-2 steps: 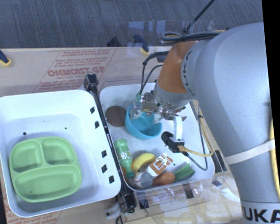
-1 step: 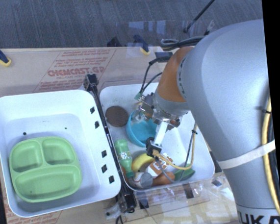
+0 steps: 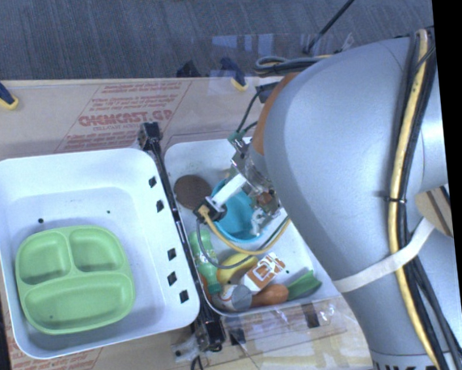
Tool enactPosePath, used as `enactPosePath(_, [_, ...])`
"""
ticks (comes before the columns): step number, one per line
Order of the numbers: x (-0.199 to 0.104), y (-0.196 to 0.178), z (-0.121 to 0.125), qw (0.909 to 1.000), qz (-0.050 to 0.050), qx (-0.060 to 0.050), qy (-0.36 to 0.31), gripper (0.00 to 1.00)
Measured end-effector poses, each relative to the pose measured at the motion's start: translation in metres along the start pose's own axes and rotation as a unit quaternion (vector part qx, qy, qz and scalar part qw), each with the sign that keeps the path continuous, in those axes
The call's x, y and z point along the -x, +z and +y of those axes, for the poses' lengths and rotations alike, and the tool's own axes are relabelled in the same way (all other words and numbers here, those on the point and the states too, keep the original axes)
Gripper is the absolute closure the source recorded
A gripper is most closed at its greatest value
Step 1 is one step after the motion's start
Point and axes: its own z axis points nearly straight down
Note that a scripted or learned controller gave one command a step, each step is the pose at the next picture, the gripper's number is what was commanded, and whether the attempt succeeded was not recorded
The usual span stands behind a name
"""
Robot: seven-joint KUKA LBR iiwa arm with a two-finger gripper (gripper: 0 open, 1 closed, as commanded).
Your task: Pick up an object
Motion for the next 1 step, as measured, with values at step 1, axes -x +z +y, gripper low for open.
enactPosePath(1, [0.0316, -0.0020, -0.0218, 0.9995, 0.005, 0.001, 0.032, 0.00])
